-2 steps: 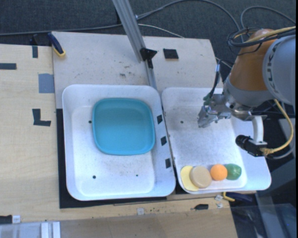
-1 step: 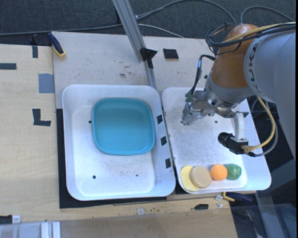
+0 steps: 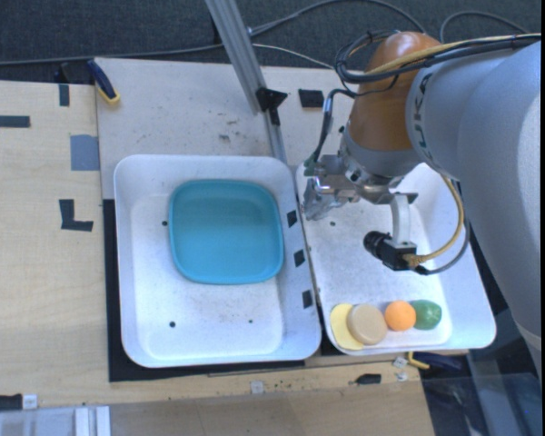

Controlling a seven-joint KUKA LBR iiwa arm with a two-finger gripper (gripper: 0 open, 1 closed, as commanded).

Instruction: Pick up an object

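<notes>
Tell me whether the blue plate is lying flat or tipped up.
Flat. The blue plate lies face up on the floor of the left bin, its whole rim showing and nothing resting on it.

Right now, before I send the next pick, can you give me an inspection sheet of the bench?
Surface: two white bins, left bin and right bin, on a wooden bench.
Job's things: orange ball, green ball, tan disc on a yellow disc, all at the right bin's near edge.
Clutter: blue plate in left bin.
Gripper: gripper over right bin's far left, holding nothing seen.
Cables: black cables behind bench.
Surroundings: metal pole, tape marks.
</notes>
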